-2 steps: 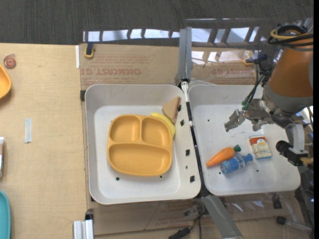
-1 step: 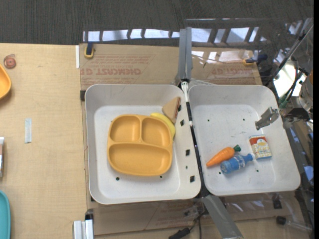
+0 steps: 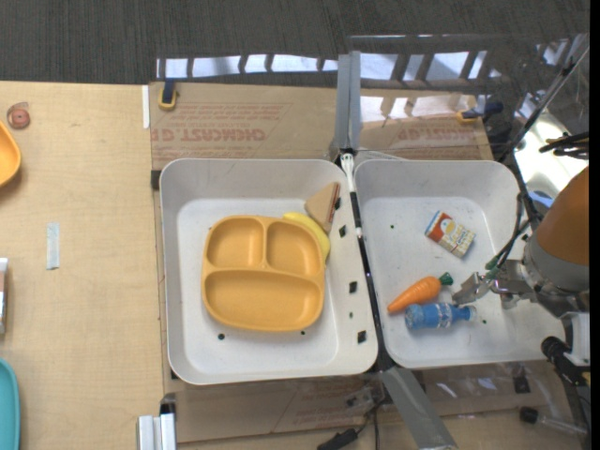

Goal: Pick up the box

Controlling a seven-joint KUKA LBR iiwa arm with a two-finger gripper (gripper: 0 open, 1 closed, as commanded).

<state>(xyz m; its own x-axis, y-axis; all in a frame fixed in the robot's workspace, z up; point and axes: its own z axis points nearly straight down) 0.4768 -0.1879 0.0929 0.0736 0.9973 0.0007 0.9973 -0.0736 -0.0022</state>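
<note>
Hovering low by the bottle, my claw grips nothing, fingers apart, since the box lies well behind it.

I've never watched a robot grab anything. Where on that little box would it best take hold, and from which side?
Probably from straight above, closing across the two long edges of the box. It lies flat and slanted in the right bin, with bare floor all round, apart from the carrot and bottle.

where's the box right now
The box lies in the right bin, toward its far side, apart from the carrot and bottle nearer the camera.
</note>
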